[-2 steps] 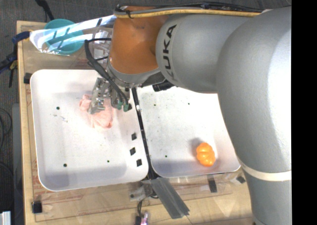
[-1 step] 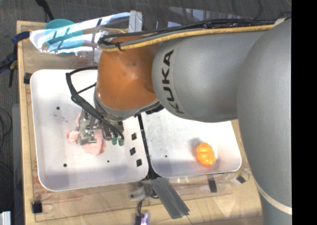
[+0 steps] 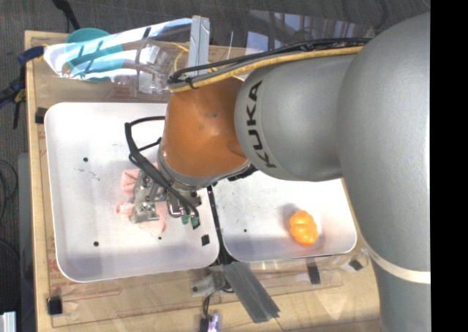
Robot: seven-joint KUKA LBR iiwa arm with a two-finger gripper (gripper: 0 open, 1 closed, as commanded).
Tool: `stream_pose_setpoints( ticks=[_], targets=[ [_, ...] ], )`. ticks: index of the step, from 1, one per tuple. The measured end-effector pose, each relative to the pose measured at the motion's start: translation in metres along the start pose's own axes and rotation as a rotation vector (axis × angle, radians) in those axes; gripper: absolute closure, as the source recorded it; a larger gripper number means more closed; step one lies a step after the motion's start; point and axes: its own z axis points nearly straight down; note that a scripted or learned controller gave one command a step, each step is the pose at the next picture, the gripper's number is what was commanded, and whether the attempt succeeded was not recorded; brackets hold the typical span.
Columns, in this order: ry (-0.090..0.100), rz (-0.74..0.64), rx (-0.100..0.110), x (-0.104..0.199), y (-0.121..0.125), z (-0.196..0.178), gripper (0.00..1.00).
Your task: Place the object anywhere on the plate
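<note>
My pincer [image 3: 146,206] sits low over a pink thing [image 3: 131,183] in the left bin [image 3: 73,250]; an orange thing [image 3: 303,227] lies in the right bin [image 3: 248,246].

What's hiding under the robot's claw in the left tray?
Under the gripper lies something pink on the floor of the left bin. The gripper covers its middle, so its shape and what it is stay unclear.

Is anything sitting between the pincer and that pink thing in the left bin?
Nothing visible does. The pincer is down in the left bin, right over the pink object, with pink showing on either side of it. The arm hides part of the object. The orange object lies apart in the right bin.
</note>
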Motion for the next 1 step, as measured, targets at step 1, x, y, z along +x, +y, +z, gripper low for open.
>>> stream_pose_setpoints(
  ticks=[1],
  targets=[
    [-0.002, -0.165, 0.000, -0.0221, -0.0702, -0.0215, 1.00]
  ],
)
